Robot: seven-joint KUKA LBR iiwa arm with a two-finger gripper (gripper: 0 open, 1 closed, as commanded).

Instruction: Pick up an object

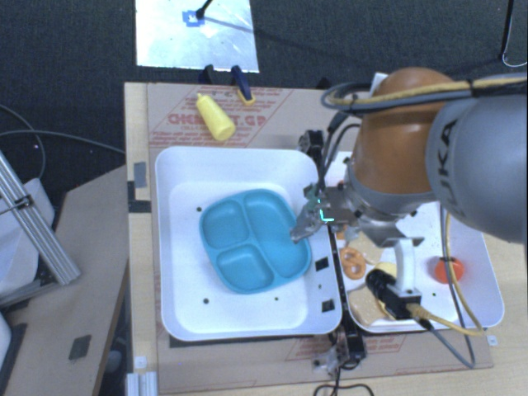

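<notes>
The gripper [302, 228] sits low over the right edge of the blue divided plate [252, 242], which lies flat in the left bin [177, 304]. The arm [429, 155] reaches in from the right and covers much of the right bin [487, 304]. Whether the jaws are spread or pressed together cannot be told, as the wrist body hides them and the tip is small and dark against the plate.

The step in hand looks like a descent for a grasp on the plate's rim. A flat, shallow plate gives little to pinch except that raised edge, so the jaws should straddle the rim, one side inside the compartment and one outside, and close only once low enough to catch it. The rim lies near the bin wall, so the outer side has little room and could strike the wall.

In the right bin lie a pretzel-shaped toy [353, 263] and a small orange object [446, 269], partly hidden. A yellow bottle [214, 117] rests on the desk [272, 110] beyond the bins.
</notes>
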